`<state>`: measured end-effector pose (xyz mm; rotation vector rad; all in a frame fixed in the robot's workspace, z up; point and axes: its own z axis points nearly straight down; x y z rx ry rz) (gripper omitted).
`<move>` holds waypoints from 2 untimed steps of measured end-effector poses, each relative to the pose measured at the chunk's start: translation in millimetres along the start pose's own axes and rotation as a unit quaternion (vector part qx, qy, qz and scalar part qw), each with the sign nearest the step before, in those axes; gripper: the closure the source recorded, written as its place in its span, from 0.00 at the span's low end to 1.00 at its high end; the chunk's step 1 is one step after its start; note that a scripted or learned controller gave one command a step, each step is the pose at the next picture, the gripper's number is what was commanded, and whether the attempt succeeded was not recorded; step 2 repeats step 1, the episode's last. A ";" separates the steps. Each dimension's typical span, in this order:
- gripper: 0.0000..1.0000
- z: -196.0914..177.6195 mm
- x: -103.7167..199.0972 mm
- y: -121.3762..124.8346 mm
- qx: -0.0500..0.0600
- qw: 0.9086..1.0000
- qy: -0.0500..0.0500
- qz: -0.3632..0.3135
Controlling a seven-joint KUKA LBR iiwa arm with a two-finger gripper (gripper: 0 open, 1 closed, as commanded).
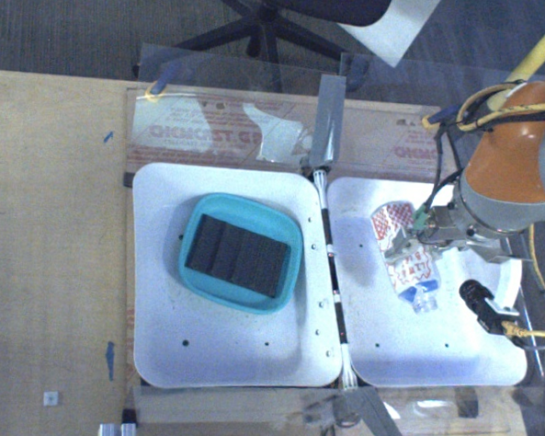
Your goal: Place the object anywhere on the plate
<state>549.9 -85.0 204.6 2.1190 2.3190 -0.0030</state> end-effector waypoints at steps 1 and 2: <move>0.00 -0.5 -0.1 0.2 -0.001 1.000 0.000 0.000; 0.00 -0.5 -0.1 0.2 -0.001 1.000 0.000 0.000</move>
